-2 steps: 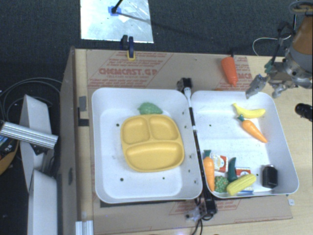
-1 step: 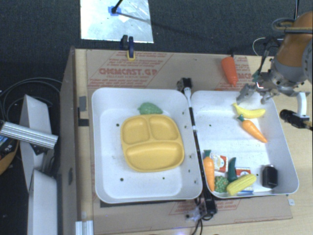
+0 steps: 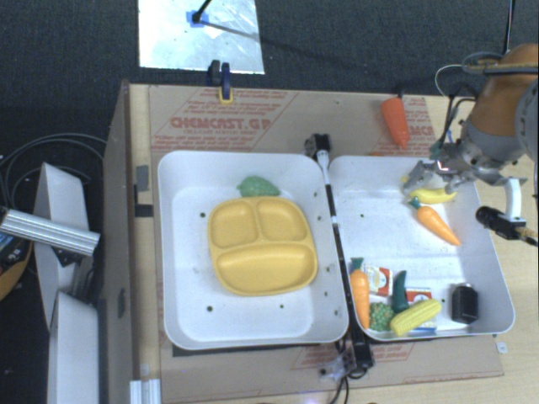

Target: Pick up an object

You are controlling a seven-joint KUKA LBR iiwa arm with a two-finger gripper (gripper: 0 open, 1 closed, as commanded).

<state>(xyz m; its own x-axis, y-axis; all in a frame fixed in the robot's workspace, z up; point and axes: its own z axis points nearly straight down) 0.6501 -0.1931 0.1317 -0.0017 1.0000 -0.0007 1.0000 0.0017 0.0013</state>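
Observation:
My gripper (image 3: pixel 428 173) hangs over the far right part of the right bin (image 3: pixel 370 192), just above a yellow banana (image 3: pixel 433 196). Whether it touches the banana is unclear. An orange carrot (image 3: pixel 438 224) lies right below the banana. At the bin's near edge sit a second carrot (image 3: pixel 360 296), a corn cob (image 3: pixel 414 316), a green broccoli piece (image 3: pixel 381 316), a dark green item (image 3: pixel 399 283) and a black block (image 3: pixel 464 303).
The left bin (image 3: pixel 181 225) holds a yellow divided plate (image 3: pixel 259 247) with a green leafy toy (image 3: pixel 258 187) behind it. Another orange carrot (image 3: pixel 394 120) lies outside the bins on the cardboard at the back. A red-and-white card (image 3: pixel 383 278) lies under the near items.

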